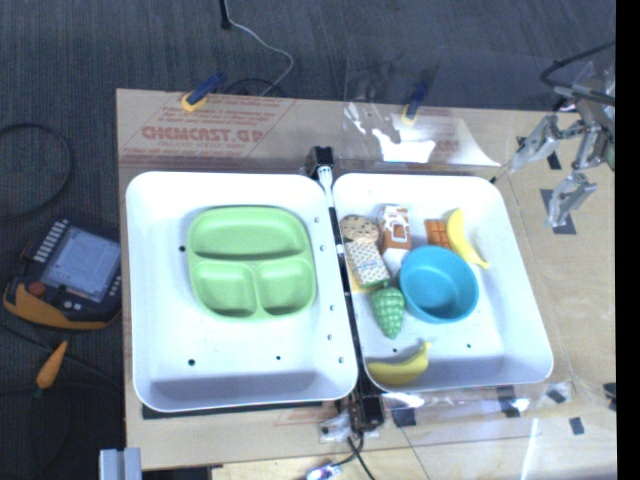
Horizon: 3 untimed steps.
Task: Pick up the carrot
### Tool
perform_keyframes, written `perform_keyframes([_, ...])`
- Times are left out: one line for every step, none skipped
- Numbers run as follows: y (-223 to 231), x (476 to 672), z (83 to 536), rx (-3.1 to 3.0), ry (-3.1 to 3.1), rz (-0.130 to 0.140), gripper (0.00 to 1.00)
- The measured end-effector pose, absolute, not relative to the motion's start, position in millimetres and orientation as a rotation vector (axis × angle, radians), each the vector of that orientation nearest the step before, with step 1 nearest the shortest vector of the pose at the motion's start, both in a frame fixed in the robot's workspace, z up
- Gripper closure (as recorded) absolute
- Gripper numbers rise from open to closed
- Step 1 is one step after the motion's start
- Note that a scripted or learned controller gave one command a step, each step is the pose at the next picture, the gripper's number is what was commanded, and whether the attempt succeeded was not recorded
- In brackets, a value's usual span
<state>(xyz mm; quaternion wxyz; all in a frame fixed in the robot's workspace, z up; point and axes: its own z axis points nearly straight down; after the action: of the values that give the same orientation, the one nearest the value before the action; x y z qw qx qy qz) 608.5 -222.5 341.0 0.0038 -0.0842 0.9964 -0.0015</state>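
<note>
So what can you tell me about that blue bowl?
The blue bowl is round and bright blue, looks like smooth plastic, and stands upright with nothing visible inside it. It sits in the right white bin, near the middle. A yellow banana lies at its upper rim, a green bumpy toy sits right against its left side, and a white block sits by its upper left.

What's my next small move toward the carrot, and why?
Probably carry the end effector in over the right bin, above the carrot: it hangs outside the bin's rim, and the carrot lies between the carton and a banana.
</note>
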Motion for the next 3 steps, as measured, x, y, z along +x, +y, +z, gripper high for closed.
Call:
perform_keyframes([-222.5, 657.9, 378.8, -0.430, 3.103, -0.006, 0.00])
perform_keyframes([-222.5, 659.1, 390.1, -0.426, 3.096, -0.011, 1.00])
perform_keyframes([-206.6, 652.8, 381.1, -1.352, 2.829, 0.000, 1.00])
